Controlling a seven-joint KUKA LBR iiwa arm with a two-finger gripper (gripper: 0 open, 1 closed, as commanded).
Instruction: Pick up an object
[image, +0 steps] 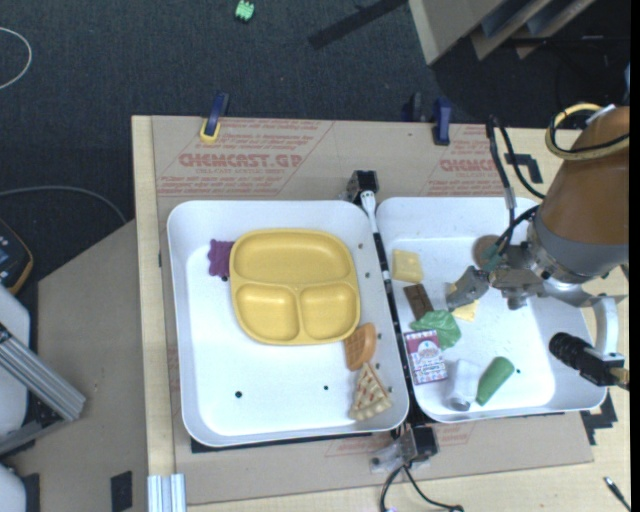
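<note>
Your arm (590, 200) reaches in from the right, its orange band above the wrist, and the claw (470, 287) hangs low over the right bin (530, 215), just left of that bin's middle; whether it is clenched or released you cannot tell from this angle, and you see nothing between its tips. Just below and left of the claw lies a crumpled green wrapper (438, 327), touching the top of a small red-and-white carton (427, 358) whose long axis runs up and down the view. A brown bar (418, 299) sits above the wrapper, its long axis tilted a little toward upper left; a pale yellow block (407, 266) lies near the bin's left wall. Lower down, a green pepper-shaped piece (495, 380) lies on a slant, its narrow end pointing lower left toward a whitish cylinder (462, 383) just beside it.

In the left bin (190, 330) you have a yellow divided plate (295, 284) with a purple piece (219, 258) touching its left edge; an orange-brown pastry (361, 346) and a waffle wedge (369, 392) lie near the lower right corner, the wedge's point aimed upward. Both bins rest on the cardboard-covered tabletop (300, 150).
</note>
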